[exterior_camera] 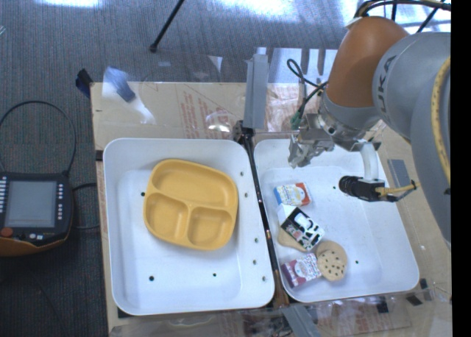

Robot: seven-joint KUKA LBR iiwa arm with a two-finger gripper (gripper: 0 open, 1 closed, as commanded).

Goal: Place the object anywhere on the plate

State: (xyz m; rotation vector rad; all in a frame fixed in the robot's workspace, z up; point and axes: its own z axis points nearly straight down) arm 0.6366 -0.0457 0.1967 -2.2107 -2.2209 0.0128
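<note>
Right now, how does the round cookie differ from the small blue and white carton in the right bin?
The cookie is a flat tan disc with dark dots; the blue and white carton is boxy with printed sides. The cookie lies near the bin's front edge, touching a red packet; the carton lies farther back, closer to the gripper. Both rest in the right bin, not on the yellow plate.

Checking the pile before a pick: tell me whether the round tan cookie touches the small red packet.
Touching. In the camera view the round tan cookie overlaps the right edge of the small red packet, no white bin floor showing between them.
</note>
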